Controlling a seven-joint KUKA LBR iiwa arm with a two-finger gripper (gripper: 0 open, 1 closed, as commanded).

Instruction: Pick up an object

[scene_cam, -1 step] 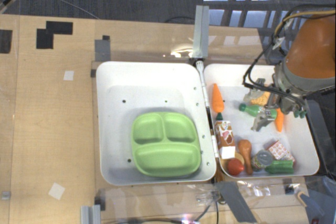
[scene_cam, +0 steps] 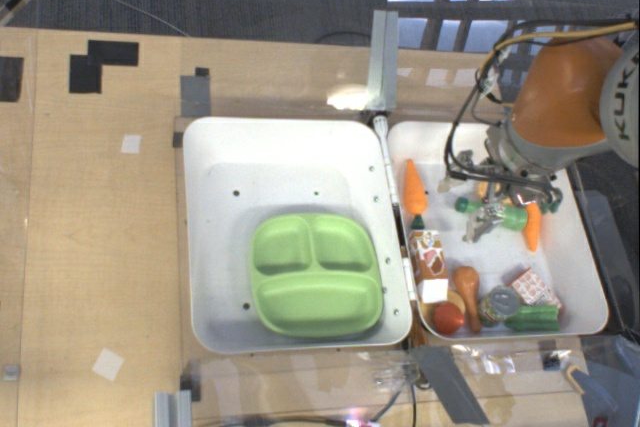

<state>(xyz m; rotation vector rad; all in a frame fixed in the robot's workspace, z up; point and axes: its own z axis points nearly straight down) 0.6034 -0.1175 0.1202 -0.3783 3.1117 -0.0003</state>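
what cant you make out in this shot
- Gripper, camera view: too small and dark to read its state.
- Green object under it: partly covered by the gripper.
- Small packet in the right bin: print too small to read.

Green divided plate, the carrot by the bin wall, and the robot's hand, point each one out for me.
green divided plate (scene_cam: pixel 316 273), camera view, central ridge
carrot (scene_cam: pixel 414 187), camera view, orange body
hand (scene_cam: pixel 490 221), camera view, fingertips

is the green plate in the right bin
No, the green plate lies in the left bin, while the right bin holds the small toy foods.
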